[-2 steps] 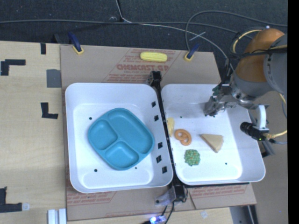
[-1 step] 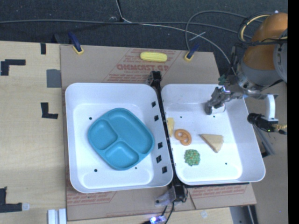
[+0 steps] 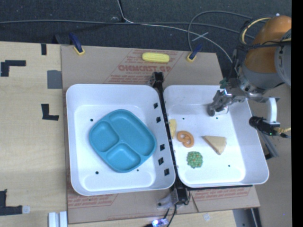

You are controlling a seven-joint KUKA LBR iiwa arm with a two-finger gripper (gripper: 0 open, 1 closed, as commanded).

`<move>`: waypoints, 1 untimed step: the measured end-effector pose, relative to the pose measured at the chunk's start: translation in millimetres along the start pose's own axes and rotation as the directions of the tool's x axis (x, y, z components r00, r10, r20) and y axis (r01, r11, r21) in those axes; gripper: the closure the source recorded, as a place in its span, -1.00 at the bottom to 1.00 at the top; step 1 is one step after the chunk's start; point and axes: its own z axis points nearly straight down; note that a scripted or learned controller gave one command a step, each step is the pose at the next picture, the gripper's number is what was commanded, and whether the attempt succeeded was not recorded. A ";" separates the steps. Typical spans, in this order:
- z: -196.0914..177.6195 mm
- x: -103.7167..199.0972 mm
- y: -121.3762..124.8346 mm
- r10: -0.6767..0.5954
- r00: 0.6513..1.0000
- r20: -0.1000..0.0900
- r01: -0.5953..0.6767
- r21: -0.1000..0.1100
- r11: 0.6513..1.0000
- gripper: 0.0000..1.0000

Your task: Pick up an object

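The gripper [image 3: 214, 109] hangs over the right bin's [image 3: 251, 141] far edge; I cannot tell its finger state. Nearer the bin's middle lie a pretzel [image 3: 185, 138], cheese wedge [image 3: 215, 144] and broccoli [image 3: 194, 159]. The cardboard [image 3: 109, 65] reads "CHEMCAST".

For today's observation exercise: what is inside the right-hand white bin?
A pretzel, cheese wedge, green broccoli piece and a yellow item at the left wall, partly hidden. The gripper hovers above.

Gripper [image 3: 214, 109] above right bin [image 3: 246, 126]

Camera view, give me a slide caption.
Robot hand hovers over right bin holding pretzel, cheese wedge, broccoli; blue tray fills left bin.
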 end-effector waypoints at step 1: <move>9.0 52.3 -6.0 -0.004 1.000 -0.002 0.004 0.000 1.000 1.00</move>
